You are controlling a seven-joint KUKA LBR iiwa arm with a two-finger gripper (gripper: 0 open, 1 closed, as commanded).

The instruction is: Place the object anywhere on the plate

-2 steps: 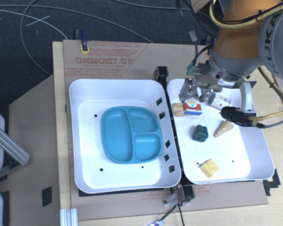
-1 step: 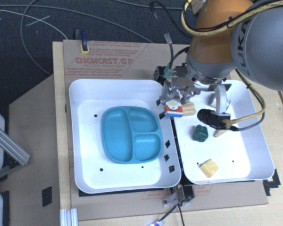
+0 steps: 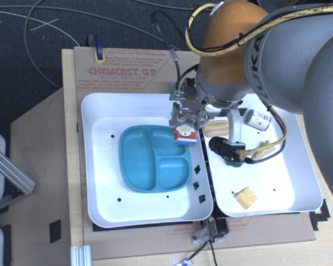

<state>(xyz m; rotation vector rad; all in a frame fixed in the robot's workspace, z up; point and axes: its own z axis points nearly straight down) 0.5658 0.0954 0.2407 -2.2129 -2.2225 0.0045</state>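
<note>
Close under the lens, gripper [image 3: 184, 127]: fingers clenched on small orange-white object [image 3: 185, 134], hanging over right rim of blue plate [image 3: 154, 158] just below. Risk: released here, could tip off rim into bin [image 3: 100, 165].

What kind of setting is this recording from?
Probably a robotics lab test bench: two white bins on a taped cardboard sheet, loose cables on dark carpet, and a grey and orange arm over a blue plate.
</note>
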